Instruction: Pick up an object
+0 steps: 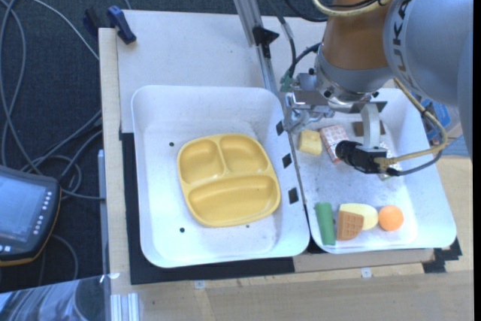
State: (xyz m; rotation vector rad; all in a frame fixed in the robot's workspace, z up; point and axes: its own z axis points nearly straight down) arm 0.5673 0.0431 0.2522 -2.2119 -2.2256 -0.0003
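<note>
My gripper (335, 124) hangs low over the back part of the right bin (421, 184), under the grey and orange wrist. Just below it lie a pale yellow block (310, 143) and a red and white packet (333, 137), partly hidden by the gripper body. Along the right bin's front edge sit a green cylinder (324, 222), a brown waffle-like piece (349, 225), a yellow piece (367, 215) and an orange ball (390, 218). Nothing shows as lifted off the bin floor.
The left bin (150, 162) holds a yellow divided plate (228, 179). A slanted metal post (248, 4) rises behind the bins near the dividing wall. A black cable piece (364, 158) trails from the wrist over the right bin.
</note>
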